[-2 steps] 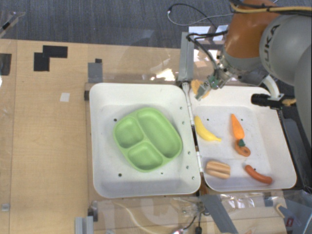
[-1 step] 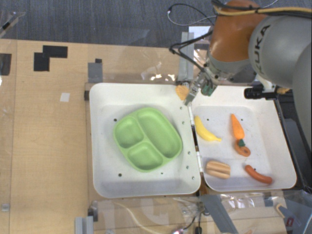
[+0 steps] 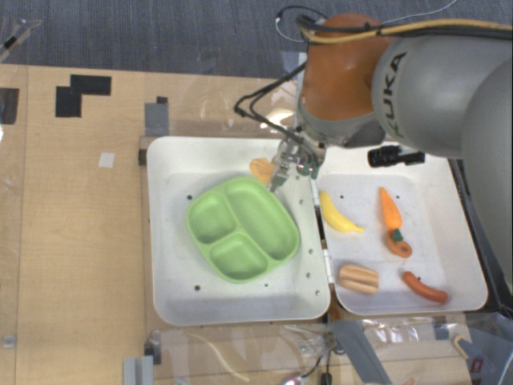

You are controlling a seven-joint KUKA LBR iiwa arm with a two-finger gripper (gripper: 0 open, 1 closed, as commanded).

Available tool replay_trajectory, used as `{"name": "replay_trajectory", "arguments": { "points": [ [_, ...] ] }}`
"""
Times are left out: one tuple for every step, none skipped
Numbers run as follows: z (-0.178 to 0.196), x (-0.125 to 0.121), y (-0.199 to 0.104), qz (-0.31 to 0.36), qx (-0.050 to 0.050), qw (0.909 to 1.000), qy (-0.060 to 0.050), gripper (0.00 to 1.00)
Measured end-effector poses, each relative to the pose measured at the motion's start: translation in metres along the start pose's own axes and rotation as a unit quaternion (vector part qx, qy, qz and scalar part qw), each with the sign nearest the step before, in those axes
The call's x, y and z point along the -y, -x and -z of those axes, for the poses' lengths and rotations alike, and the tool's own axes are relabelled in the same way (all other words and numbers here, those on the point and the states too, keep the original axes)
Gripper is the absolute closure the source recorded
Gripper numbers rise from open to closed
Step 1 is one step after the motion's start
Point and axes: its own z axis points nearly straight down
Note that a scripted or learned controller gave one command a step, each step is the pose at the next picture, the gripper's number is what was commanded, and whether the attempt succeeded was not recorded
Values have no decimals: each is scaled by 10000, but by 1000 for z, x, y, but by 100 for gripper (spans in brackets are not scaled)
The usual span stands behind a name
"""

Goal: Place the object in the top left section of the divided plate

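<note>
While you watched, the gripper [image 3: 287,169] hung over the left bin [image 3: 164,239], near the rim it shares with the right bin [image 3: 469,283]. You could not tell whether its fingers were open, closed or gripping anything; they were too small and blurred. A small tan object [image 3: 260,168] lay just left of the fingertips, on the bin floor, just off the green divided plate [image 3: 243,228], not in any section. That plate sat below-left of the fingers. Right of them lay a banana [image 3: 340,216], a carrot [image 3: 390,212], a hot dog bun [image 3: 358,278] and a sausage [image 3: 424,288].
</note>
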Motion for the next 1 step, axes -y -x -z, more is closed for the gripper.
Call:
{"name": "replay_trajectory", "arguments": {
  "points": [
    [40, -20, 6, 1456, 14, 9893, 7, 100]
  ]
}}
